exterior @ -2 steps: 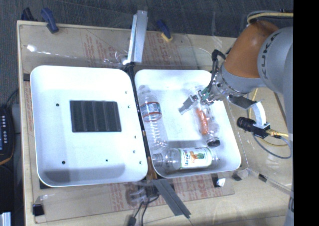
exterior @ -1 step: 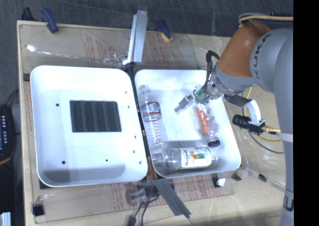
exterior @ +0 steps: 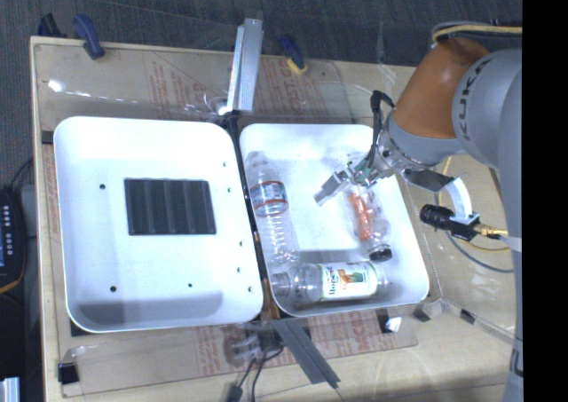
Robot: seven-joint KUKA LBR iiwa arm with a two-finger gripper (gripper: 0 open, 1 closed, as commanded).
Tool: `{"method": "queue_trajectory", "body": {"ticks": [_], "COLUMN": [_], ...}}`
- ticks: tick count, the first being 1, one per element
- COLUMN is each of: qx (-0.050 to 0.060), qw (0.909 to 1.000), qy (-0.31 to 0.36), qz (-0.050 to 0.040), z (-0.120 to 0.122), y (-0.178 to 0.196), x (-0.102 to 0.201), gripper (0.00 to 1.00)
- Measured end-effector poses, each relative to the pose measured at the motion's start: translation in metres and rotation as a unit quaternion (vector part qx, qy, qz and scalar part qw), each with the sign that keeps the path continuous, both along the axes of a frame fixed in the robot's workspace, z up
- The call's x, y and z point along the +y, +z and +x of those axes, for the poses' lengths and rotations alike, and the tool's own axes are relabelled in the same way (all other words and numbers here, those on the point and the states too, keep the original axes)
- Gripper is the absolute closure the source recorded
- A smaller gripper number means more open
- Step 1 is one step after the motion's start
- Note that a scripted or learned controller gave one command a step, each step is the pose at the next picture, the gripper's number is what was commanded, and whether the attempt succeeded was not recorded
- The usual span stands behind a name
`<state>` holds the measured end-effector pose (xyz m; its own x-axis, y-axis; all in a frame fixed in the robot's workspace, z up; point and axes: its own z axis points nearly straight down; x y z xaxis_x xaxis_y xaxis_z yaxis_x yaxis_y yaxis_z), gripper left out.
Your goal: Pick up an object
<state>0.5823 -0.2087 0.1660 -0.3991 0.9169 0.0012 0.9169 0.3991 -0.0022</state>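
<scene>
A: Can you make out how the hand [exterior: 348, 180] stands over the right bin [exterior: 404, 249]?

B: No. It's small and blurred against the clear bottle with the orange inside [exterior: 366, 218], so whether anything sits between its fingers can't be told.

A: And the arm [exterior: 470, 107]?

B: Cut off at the right; its base is out of frame.

A: The label on the bottle lying along the near wall [exterior: 330, 282]?

B: Too small to read. The desk [exterior: 160, 365] runs off the bottom edge, and the dark device at far left [exterior: 7, 240] is cropped.
</scene>
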Motion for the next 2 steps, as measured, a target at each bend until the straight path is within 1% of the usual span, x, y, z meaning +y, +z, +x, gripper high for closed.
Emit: {"method": "queue_trajectory", "body": {"ticks": [1, 2], "qx": [0.0, -0.002], "qw": [0.9996, 0.9995], "qy": [0.029, 0.033], "qz": [0.0004, -0.0005], "z": [-0.0001, 0.0097], "y": [-0.0134, -0.0104], "x": [0.0003, -0.0012], "gripper": [0.0, 0.0]}}
